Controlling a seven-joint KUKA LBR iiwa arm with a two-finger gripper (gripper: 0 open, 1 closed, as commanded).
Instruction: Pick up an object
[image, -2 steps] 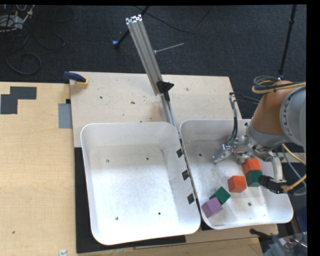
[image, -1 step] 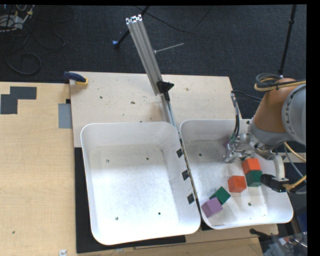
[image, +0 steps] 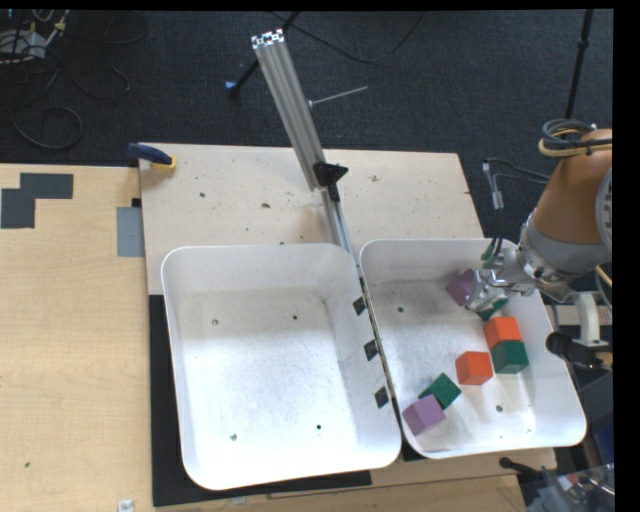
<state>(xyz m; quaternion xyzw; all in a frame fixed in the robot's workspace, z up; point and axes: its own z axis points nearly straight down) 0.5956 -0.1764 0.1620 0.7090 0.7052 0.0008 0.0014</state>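
Our claw (image: 492, 297) hangs in the right bin (image: 560, 420), purple block (image: 461, 288) at its nine o'clock; we cannot tell its grip.

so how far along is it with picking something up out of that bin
Done: the arm has reached the right bin, with the gripper low beside a purple block near the far wall. In hand: nothing visibly held. Left: gripping and lifting; the orange blocks, green blocks and the other purple block lie on the bin floor.
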